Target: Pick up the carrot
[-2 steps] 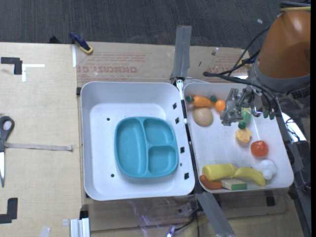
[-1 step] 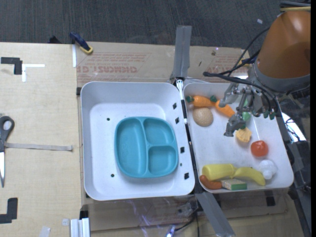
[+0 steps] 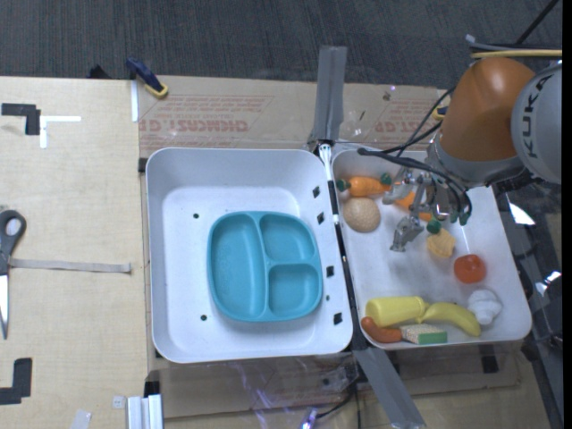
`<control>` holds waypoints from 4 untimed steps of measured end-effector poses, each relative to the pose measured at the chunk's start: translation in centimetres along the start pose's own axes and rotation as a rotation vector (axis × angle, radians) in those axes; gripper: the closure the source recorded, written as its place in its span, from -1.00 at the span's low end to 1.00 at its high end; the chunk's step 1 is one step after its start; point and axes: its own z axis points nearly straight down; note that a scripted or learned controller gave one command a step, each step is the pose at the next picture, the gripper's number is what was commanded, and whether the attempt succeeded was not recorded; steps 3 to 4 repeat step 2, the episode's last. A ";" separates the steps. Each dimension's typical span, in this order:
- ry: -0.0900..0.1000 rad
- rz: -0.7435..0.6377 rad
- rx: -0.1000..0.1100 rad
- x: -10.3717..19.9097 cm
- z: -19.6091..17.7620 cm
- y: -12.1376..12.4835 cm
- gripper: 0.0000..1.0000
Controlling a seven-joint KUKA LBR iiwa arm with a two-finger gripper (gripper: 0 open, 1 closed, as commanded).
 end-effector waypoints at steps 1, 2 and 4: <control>-0.008 -0.002 0.001 -0.2 -1.2 0.0 1.00; -0.004 0.422 0.000 -2.6 -8.3 2.2 1.00; -0.004 0.422 0.000 -2.6 -8.3 2.2 1.00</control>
